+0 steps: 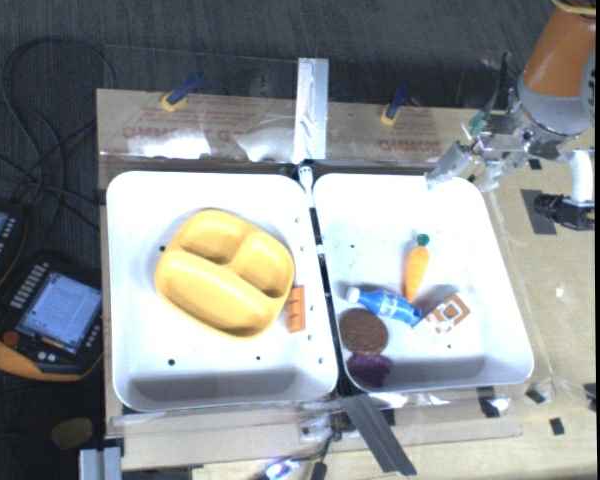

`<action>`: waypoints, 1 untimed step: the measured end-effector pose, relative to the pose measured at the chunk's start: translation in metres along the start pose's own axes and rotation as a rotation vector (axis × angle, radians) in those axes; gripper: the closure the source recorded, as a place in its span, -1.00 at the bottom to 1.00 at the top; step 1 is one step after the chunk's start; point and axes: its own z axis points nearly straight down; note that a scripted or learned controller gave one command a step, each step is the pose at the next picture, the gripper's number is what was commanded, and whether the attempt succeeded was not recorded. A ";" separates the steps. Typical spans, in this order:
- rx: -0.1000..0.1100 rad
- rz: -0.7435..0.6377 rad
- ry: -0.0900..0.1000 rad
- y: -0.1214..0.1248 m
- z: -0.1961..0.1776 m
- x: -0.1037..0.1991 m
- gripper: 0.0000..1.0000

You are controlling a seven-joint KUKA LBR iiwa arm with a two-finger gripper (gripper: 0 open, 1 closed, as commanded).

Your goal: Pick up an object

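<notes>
Caught the gripper [467, 164] over the far right corner of the right bin [500, 268], at the end of the grey arm [555, 68] with its orange band, reaching in from the right. Could not tell from this slanted overhead view whether open or closed. Saw nothing held in it.

Found the pickable objects lying in the two white bins, well apart from the gripper. Spotted in the right bin a toy carrot [415, 268], upright in view with its green tip toward the far wall. Noted just beside its lower end a blue tube [385, 305] with a white cap, lying at a slant. Found a small orange-and-white box [448, 313] to the right of the tube, near it. Found a brown round disc [364, 331] touching the tube's near side, and a dark purple lump [370, 369] just below the disc, against the bin's near wall.

Filled much of the left bin [130, 348] with a large yellow lobed object [223, 271]. Noted a small orange block [296, 308] wedged just beside it, by the wall between the bins.

Left a handheld control pendant [50, 318] on the dark floor to the left of the bench.
</notes>
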 end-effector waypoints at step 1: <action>0.000 0.070 -0.002 -0.030 0.156 0.020 -1.00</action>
